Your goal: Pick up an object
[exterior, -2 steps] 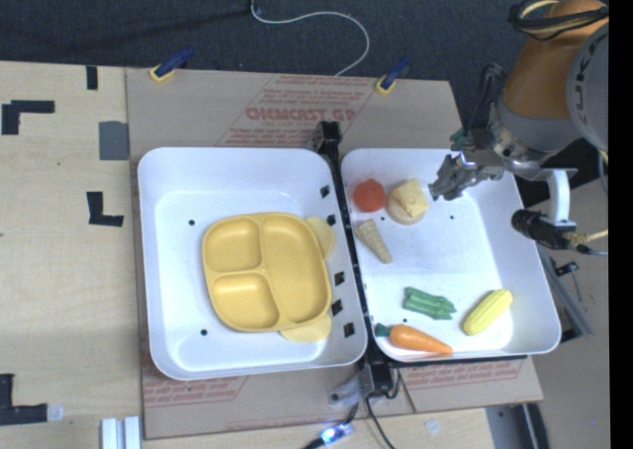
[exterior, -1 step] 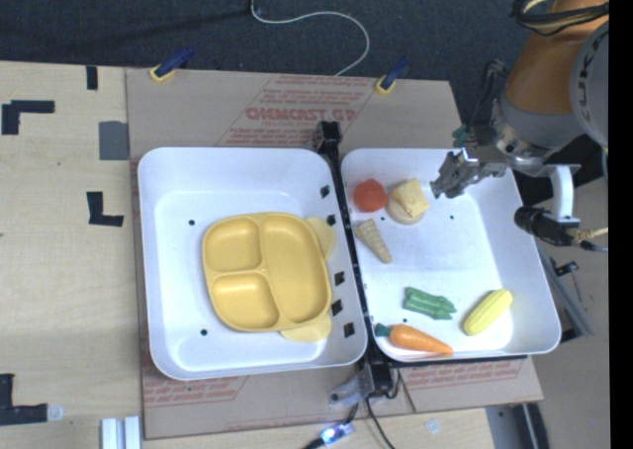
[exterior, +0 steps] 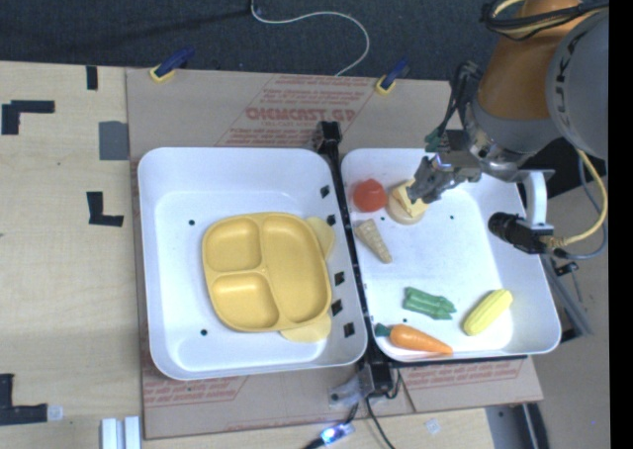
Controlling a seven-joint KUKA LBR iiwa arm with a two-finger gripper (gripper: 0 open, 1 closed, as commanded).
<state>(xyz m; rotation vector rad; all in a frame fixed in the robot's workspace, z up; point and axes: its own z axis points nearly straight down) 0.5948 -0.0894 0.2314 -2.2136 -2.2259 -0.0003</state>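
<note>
Pale round food piece point(exterior: 404, 207) sits at back of right bin point(exterior: 524, 269), just beside red tomato point(exterior: 369, 194). Gripper point(exterior: 427, 187) right over it, touching; open or closed, cannot tell. Nearby: tan cone point(exterior: 374, 240), green bean pod point(exterior: 429, 303), yellow corn point(exterior: 488, 312), carrot point(exterior: 419, 339). Left bin point(exterior: 168, 239) holds yellow divided plate point(exterior: 265, 271).

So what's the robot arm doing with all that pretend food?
It is trying to pick something up. Its gripper is down in the right bin, right over a pale round toy beside a red tomato. A carrot, corn and a green veggie lie nearby. The left bin holds a yellow tray.
</note>
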